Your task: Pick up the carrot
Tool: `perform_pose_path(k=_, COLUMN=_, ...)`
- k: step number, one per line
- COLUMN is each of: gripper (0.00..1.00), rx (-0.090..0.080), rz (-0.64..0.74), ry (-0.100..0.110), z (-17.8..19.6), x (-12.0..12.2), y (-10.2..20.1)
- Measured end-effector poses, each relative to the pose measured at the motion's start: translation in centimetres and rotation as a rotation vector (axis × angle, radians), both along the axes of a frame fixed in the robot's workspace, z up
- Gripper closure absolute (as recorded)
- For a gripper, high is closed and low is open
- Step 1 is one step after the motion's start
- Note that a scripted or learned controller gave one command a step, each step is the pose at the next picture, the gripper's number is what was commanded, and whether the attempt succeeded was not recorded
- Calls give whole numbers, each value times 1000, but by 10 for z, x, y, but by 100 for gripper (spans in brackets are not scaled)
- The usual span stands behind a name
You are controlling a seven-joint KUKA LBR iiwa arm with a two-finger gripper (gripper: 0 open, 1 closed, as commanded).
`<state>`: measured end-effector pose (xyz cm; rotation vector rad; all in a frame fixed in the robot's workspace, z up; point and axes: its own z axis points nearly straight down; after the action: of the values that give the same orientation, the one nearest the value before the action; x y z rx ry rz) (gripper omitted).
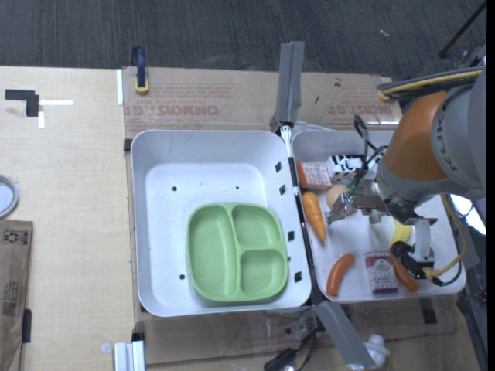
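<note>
The bench (62, 176) is pale wood, with cardboard (232, 99) laid along its far side under the bins. A strip of white tape (56, 103) and a black bracket (23, 99) lie at its far left.

The left bin (155, 207) is the bigger sight, and in it rests a green plate (236, 252) with three sections, set toward the near right corner. The right bin (433, 280) sits just beside it, their rims touching along a shared edge.

The arm (433, 137) reaches over the right bin from the right, its orange band above the wrist. The gripper (338, 209) hangs low over the middle of that bin, pointing toward the left wall; whether its fingers are apart or together I cannot tell, as they are small and blurred against the clutter. Nothing shows between them.

The carrot (313, 215) lies in the right bin against the left wall, lengthwise, thick end away and tip toward the viewer, just left of the gripper and apart from it.

A red-orange sausage (339, 273) lies nearer the front, tilted. A small red packet (380, 272) lies right of it. A box with an orange label (315, 175) sits at the far side, behind the carrot. A pale round thing (337, 195) rests beside the gripper.
</note>
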<state>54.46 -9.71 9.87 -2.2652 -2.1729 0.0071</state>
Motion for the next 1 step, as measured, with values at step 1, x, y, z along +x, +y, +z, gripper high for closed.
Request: perform_pose_path(k=1, gripper=0, rx=0, rz=24, ry=-3, z=-8, x=50, y=-5)
